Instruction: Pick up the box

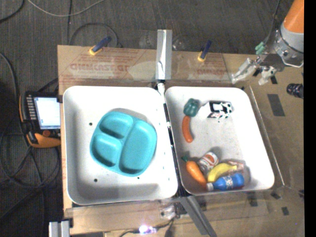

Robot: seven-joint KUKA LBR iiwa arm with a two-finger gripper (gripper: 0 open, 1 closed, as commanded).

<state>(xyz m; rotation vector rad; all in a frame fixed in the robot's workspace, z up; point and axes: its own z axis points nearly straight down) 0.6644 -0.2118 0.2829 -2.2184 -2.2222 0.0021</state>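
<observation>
One gripper (253, 72) above the bench past the right bin's (256, 127) far corner, finger state impossible to tell, one black-and-white box (220, 109) in that bin's far part, two carrots, one can, one banana, one bottle, one teal tray (124, 142) in the left bin (74, 132)

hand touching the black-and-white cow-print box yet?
Apart. The camera view shows the hand over the bench beyond the right white bin's top right corner, while the small black-and-white cow-print box lies inside that bin, with bare bin floor and rim between them.
</observation>
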